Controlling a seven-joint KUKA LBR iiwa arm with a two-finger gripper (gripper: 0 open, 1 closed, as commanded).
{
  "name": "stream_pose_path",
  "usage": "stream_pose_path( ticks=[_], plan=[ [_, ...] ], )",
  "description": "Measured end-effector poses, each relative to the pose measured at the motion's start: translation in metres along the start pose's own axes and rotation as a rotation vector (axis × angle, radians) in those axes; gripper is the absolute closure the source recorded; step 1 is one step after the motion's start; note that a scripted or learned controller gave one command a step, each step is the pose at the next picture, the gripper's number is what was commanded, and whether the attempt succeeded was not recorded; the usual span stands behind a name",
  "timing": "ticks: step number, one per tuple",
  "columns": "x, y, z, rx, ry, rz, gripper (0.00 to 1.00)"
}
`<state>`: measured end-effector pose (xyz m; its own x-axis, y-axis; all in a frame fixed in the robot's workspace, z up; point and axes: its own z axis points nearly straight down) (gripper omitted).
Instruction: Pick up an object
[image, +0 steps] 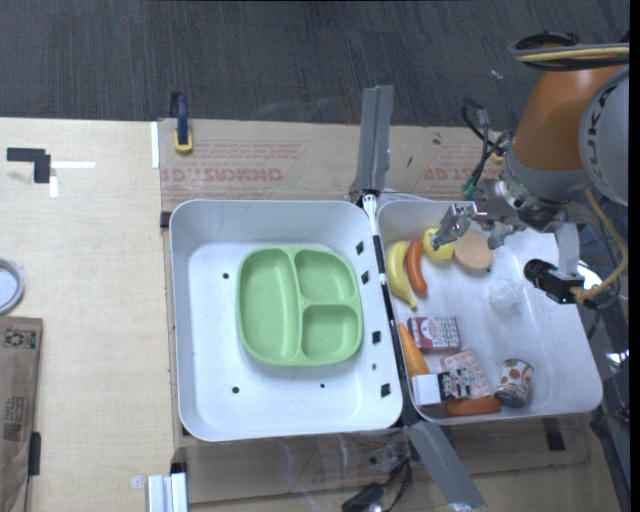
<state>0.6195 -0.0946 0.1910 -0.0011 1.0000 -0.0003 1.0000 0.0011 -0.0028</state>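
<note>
My gripper (477, 225) hangs over the far end of the right bin (570, 345), and its two fingers stand apart with nothing between them, so it is open. Just below it lies a tan round piece (474, 256). A small yellow fruit (437, 244) sits beside the left finger (457, 217). Further left, against the bin's left wall, lie a banana (399, 272) and an orange-red pepper (416, 266).
The right bin also holds a carrot (411, 350), two small printed boxes (435, 332) (462, 380), a can (514, 381), a red sausage (470, 406) and a clear plastic piece (505, 295). A green divided plate (298, 304) lies in the left bin (200, 340).
</note>
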Motion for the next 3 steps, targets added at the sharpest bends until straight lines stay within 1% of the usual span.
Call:
stream_pose_path(
  ticks=[1,2,3],
  plan=[
    [-0.004,-0.004,0.100,-0.001,0.000,-0.067,0.00],
    [-0.006,-0.004,0.091,-0.001,0.000,-0.063,1.00],
    [0.018,0.036,-0.001,-0.003,-0.001,-0.020,1.00]
  ],
)
